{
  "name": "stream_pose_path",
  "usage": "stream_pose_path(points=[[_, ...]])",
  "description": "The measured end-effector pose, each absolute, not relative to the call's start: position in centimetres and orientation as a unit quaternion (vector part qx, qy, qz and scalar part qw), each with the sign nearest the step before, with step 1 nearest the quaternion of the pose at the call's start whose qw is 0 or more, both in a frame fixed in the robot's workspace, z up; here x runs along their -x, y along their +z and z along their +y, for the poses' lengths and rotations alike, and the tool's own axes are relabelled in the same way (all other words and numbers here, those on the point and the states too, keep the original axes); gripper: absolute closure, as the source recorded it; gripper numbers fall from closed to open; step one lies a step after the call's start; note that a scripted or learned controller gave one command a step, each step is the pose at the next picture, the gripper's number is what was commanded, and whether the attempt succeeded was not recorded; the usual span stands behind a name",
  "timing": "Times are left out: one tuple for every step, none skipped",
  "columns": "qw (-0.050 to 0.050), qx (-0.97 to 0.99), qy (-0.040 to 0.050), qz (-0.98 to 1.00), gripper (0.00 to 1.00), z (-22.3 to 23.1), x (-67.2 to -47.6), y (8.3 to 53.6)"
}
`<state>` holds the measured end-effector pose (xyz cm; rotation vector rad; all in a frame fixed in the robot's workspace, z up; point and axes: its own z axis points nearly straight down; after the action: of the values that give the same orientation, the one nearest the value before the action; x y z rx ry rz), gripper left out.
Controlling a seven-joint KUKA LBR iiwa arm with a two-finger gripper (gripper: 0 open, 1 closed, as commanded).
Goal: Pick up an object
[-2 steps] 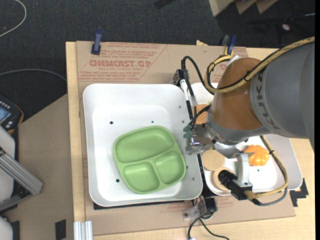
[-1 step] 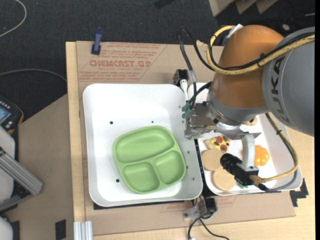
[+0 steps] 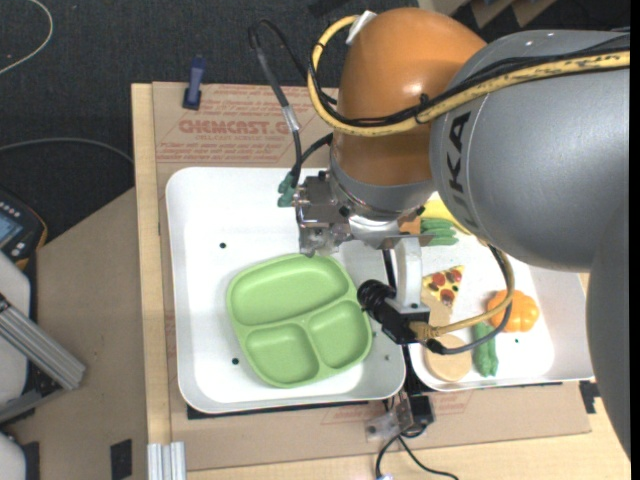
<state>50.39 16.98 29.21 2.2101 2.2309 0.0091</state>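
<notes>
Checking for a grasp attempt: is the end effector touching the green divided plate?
Cannot tell. In the camera view the end effector overlaps the green divided plate's top edge, but the wrist hides any contact.

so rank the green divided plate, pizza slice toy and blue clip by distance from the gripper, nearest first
The gripper is over the left bin.
1. Green divided plate: just below it, in the left bin.
2. Pizza slice toy: to the right, in the right bin.
3. Blue clip: far upper left, on the cardboard outside the bins.

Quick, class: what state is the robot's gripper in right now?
Gripper: cannot be told; it sits low over the left bin, at the far rim of the green divided plate.
</notes>
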Motion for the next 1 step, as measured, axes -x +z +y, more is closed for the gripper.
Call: stream_pose_path(points=[[0.001, -0.709, 0.0006, 0.705, 1.0, 9.71, -50.63, 30.56]])
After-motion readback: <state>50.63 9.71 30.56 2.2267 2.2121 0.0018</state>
